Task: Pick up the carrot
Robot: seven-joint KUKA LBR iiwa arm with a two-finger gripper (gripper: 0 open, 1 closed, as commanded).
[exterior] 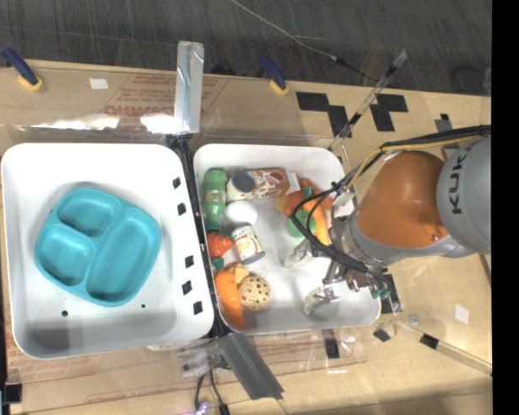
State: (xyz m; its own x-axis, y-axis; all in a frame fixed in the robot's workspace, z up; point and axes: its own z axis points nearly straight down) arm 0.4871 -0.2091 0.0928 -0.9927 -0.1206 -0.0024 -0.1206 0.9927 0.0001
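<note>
The carrot (294, 203) is an orange piece with a green end, lying in the right bin (277, 157) near its right wall and partly crossed by black cables. My gripper (310, 277) hangs low over the bin's lower right part, just below and right of the carrot. Its metal fingers (298, 254) are spread open over the white floor with nothing between them. The orange wrist band (402, 201) sits above the bin's right rim.
The right bin also holds a green bottle (214, 193), a white egg (240, 212), a small jar (246, 243), an orange pumpkin (228, 289) and a cookie (255, 292) along its left side. The left bin (35, 167) carries a teal divided plate (98, 245).
</note>
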